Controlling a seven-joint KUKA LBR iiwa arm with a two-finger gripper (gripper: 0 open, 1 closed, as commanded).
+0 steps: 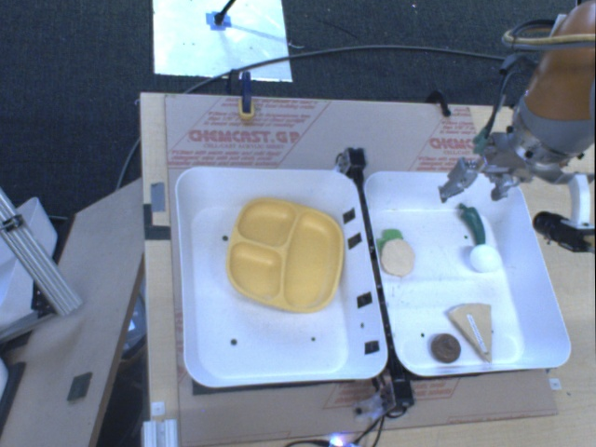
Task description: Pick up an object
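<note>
My gripper point(480, 182) hangs over the far edge of the right bin point(549, 291), its two grey fingers spread apart with nothing between them. Just below and right of it lies a green-stemmed piece with a white ball end point(479, 242). A tan round slice with a green leaf point(396, 253) rests near the bin's left wall. A tan wedge point(472, 327) and a brown disc point(445, 347) lie near the front. The left bin point(200, 277) holds a yellow divided plate point(284, 252).
A black hinge strip point(368, 268) runs between the two bins. Both stand on a cardboard sheet point(279, 128) on the bench. A white paper sheet point(219, 26) lies on the dark floor behind. A metal rail point(33, 259) sits at the far left.
</note>
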